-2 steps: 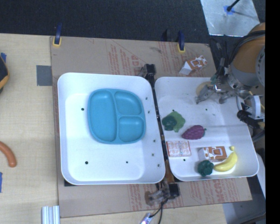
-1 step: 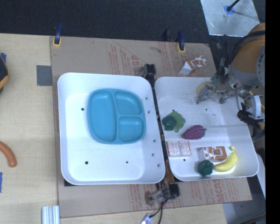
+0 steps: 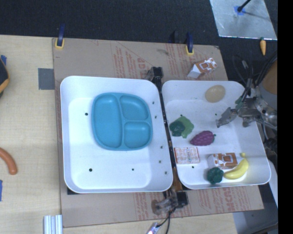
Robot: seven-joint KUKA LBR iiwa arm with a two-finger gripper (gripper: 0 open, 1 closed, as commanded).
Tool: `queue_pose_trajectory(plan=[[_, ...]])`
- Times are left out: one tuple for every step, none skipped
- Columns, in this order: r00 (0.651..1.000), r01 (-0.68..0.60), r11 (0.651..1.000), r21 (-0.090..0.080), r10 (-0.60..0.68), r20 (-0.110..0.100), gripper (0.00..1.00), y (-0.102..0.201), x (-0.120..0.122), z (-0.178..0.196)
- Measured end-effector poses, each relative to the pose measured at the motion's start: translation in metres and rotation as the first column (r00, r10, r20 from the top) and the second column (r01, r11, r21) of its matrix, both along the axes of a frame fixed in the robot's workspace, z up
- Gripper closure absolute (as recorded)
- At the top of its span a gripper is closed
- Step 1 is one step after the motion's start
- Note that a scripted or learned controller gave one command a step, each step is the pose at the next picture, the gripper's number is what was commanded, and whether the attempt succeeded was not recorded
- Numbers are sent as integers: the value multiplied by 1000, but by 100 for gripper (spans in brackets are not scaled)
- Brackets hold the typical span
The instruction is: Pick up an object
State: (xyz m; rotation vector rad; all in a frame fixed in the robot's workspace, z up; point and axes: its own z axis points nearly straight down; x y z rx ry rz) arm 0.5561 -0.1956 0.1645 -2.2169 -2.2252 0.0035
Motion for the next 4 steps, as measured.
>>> queue_pose_trajectory(plan=[[1000,-1,1000,1,1,-2,0,-12,80,-69],[1000,-1,1000,1,1,1,0,2,100,-70],[1000,-1,1000,0,1,-2,0,-17,25,-73],[1000,0,1000,1,0,0,0,-16,100,-72]])
